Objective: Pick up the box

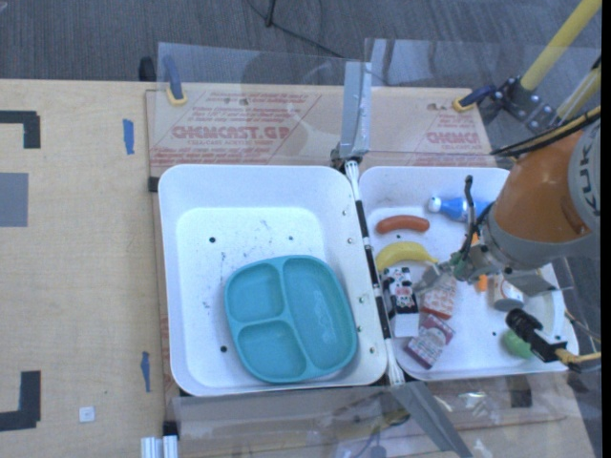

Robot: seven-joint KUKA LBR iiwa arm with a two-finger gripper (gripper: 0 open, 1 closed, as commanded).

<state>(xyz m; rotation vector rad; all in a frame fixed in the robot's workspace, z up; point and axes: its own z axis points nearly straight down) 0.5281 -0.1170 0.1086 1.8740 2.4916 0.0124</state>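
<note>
Hovering gripper (456, 267) over box (440, 301), right bin (420, 181) centre, lined up for grasp; jaw state unclear.

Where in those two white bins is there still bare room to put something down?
The left bin has bare floor behind and left of the teal tray. The right bin is crowded: sausage, banana and boxes cluster beside the gripper.

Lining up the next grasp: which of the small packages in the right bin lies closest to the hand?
The red-and-white box, just below the hand; the black-and-white cow-print carton and dark red packet lie farther.
</note>
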